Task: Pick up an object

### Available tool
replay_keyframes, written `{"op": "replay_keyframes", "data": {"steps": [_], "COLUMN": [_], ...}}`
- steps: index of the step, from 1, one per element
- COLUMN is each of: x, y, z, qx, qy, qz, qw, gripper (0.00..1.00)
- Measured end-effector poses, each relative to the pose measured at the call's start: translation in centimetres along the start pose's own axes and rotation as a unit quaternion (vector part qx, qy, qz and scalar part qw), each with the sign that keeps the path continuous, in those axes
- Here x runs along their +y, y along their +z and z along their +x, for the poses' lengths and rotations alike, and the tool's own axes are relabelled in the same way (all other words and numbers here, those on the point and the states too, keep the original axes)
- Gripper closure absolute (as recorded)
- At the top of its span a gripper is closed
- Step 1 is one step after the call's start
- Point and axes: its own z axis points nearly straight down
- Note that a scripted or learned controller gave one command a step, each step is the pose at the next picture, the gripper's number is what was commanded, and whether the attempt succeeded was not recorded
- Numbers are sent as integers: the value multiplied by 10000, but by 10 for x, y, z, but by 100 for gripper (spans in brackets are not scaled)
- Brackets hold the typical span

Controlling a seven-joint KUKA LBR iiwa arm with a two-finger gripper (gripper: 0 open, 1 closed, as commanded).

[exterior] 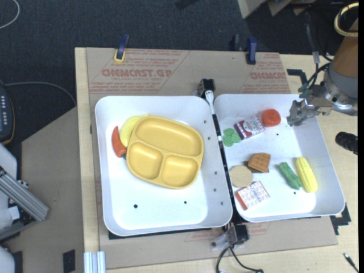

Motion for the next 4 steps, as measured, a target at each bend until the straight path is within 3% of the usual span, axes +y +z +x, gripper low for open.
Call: {"op": "replay_keyframes", "data": {"steps": [1,2,4], "x": [-30,-59,-52], "y": [-12,5,6], "z": [45,85,88], "qx": [-1,1,-14], "qy": [0,5,16], "qz": [-1,13,-11], "qw": [10000,10000,10000], "gripper": [100,100,100]}}
